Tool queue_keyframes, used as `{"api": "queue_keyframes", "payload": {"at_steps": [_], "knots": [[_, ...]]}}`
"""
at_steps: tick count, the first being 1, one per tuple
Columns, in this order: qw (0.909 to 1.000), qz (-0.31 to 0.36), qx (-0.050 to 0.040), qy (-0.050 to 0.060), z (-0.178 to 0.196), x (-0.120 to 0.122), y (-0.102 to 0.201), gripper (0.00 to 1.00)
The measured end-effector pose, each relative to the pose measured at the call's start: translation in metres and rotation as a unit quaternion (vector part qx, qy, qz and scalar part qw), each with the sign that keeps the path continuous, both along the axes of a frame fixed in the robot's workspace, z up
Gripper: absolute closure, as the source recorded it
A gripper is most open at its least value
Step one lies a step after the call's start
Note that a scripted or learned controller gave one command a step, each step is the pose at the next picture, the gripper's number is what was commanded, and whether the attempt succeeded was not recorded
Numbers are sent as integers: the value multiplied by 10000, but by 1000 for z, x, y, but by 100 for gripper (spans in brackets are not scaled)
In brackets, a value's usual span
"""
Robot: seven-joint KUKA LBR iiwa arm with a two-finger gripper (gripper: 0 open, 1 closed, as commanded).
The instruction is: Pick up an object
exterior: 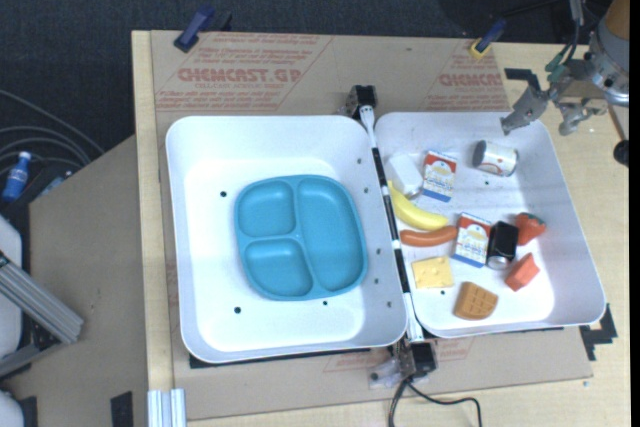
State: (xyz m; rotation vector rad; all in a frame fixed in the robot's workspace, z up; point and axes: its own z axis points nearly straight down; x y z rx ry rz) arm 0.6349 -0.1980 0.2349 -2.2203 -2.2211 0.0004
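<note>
While nothing is yet held, the hand (545,110) is seen poised at the far right corner of the right bin (575,245), its two fingers spread apart with only air between them. Just beside and below it, a small grey can (494,156) is lying on its side, the nearest candidate. Further off, a small carton (437,175), a banana (414,208), a sausage (427,237) and a second carton (471,240) are scattered, with a cheese slice (432,272) and a cracker (474,300) farthest away. The approach step is judged in hand. A shift over the can and a descent are called for next; a roll could be provoked by an off-centre pinch.
</note>
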Motion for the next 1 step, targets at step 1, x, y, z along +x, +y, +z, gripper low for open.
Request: {"api": "queue_keyframes", "payload": {"at_steps": [1], "knots": [[10000, 6, 3, 13, -100, 31, -1, 0]]}}
